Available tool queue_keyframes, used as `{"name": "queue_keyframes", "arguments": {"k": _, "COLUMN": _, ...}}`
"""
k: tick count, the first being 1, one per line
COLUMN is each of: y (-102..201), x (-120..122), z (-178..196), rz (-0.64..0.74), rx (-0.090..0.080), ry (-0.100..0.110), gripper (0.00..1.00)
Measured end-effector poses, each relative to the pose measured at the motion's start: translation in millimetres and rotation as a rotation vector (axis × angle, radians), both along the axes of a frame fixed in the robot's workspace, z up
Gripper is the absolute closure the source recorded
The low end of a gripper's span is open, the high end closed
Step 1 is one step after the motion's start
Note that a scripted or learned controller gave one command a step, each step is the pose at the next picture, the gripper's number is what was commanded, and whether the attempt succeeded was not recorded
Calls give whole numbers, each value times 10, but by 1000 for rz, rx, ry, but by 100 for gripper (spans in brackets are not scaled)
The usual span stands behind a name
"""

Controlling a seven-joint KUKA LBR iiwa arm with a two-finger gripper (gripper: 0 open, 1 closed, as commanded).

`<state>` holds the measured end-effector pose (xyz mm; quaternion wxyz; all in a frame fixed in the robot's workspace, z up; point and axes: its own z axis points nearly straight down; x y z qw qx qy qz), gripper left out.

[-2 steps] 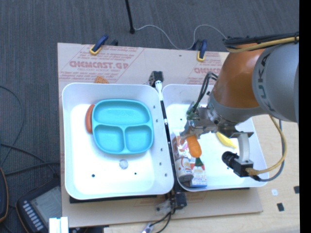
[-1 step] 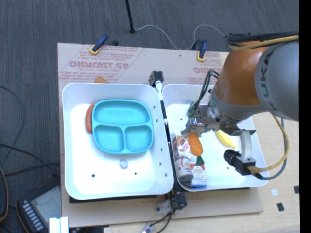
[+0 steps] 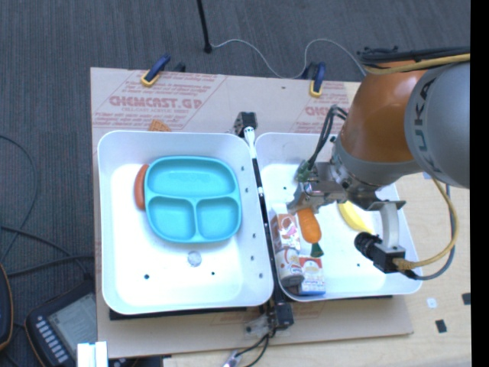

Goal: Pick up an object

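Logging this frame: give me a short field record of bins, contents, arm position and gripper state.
left bin: holds a blue divided plate, with an orange-red object tucked at its left edge
right bin: holds a carrot, a banana and a printed carton along its left wall
arm: reaches over the right bin from the right
gripper: low in the right bin, just above the carrot
gripper state: cannot tell
object lifted: none seen held
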<state>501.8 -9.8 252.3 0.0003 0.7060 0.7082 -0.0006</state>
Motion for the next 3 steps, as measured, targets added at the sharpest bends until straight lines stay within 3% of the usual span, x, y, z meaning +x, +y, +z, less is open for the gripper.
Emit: {"name": "queue_keyframes", "arguments": {"k": 3, "y": -7, "x": 12, "z": 286, "rz": 1, "rx": -3, "ry": 1, "gripper": 100}}
